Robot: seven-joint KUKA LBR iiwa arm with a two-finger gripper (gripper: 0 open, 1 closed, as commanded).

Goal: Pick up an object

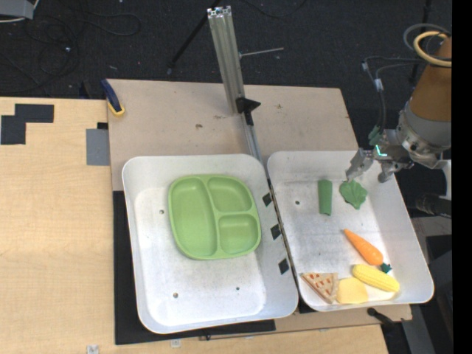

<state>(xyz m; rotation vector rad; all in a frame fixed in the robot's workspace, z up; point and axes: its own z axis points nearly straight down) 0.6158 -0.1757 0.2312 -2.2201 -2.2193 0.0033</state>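
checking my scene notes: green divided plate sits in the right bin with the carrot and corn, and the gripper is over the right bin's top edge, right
Not quite. The camera view shows the green divided plate in the left bin, alone. The carrot and corn lie in the right bin, and the gripper is over that bin's top edge.

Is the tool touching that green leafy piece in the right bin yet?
Cannot tell. In the camera view the tool sits just above the green leafy piece, at the right bin's far edge; the slanted angle hides any gap.

From my seat the arm (431, 94) runs off the right edge, and I can't really make out that blurry gripper (374, 167) clearly.
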